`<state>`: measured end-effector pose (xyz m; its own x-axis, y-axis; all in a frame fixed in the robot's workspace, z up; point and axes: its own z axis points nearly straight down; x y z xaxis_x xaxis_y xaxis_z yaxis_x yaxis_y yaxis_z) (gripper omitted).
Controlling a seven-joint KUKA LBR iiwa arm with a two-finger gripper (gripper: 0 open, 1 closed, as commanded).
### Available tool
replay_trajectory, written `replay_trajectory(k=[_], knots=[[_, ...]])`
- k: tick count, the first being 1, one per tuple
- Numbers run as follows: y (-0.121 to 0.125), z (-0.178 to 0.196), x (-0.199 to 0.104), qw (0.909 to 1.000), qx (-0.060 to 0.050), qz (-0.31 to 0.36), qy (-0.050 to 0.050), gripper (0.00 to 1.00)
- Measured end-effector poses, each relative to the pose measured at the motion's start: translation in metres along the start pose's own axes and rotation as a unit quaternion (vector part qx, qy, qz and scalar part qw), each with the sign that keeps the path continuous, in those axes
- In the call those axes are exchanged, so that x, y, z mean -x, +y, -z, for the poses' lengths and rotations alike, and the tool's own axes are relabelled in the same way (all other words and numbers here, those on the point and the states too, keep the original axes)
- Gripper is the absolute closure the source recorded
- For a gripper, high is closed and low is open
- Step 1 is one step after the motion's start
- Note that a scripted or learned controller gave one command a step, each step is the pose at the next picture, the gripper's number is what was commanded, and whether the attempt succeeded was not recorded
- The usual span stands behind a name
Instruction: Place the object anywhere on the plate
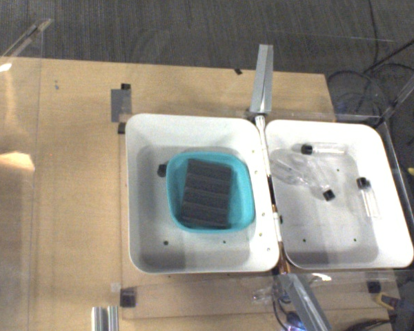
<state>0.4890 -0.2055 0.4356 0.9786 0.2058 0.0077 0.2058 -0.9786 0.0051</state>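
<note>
We see the dark ridged object [207,194] already lying on the teal plate [246,197], so placement looks done; the clear items right of the plate seem irrelevant.

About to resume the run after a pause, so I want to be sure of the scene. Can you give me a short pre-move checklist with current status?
1. Turquoise plate in the left bin: ok.
2. Dark ribbed block lying on the plate: ok, task looks done.
3. Block inside the plate's rim: ok.
4. Clear tubes with black caps in the right bin: ok, exact count cannot tell.
5. Small dark item beside the plate's left edge: identity cannot tell.
</note>
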Motion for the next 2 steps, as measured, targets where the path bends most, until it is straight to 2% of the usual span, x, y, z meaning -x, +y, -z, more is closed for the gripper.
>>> replay_trajectory(k=[1, 2], knots=[[0.020, -0.001, -0.099, 1.0000, 0.000, 0.002, 0.000, 0.00], [0.011, 0.000, -0.050, 1.0000, 0.000, -0.001, 0.000, 0.00]])
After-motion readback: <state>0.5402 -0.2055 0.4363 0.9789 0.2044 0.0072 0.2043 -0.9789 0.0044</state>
